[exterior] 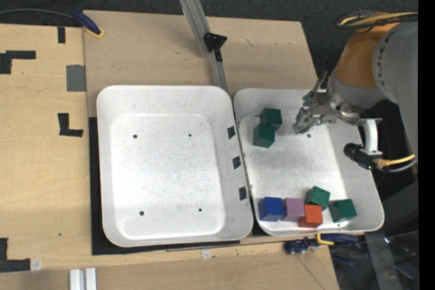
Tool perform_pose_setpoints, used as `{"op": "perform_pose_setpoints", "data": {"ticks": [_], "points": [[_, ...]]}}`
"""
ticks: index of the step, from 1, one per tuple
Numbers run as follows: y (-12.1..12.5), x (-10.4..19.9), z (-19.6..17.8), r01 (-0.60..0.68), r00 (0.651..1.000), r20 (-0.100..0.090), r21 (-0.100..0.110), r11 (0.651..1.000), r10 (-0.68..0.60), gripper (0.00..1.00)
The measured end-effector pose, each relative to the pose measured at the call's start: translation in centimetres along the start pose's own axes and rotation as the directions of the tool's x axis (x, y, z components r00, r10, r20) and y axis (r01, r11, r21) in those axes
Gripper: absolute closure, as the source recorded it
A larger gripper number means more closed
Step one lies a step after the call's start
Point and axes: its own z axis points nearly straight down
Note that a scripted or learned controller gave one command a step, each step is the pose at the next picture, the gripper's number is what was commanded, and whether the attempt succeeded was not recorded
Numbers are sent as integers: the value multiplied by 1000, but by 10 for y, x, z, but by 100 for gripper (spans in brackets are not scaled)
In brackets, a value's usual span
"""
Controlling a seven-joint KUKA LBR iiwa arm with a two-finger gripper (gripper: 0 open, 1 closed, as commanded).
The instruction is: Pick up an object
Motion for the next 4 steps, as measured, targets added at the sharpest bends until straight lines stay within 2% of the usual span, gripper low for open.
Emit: {"op": "perform_pose_setpoints", "data": {"ticks": [2, 4], "points": [[1, -5, -80, -1, 1000, 1, -4, 1000, 1, 100], [-30, 98, -71, 3, 1000, -2, 2, 1000, -3, 100]]}}
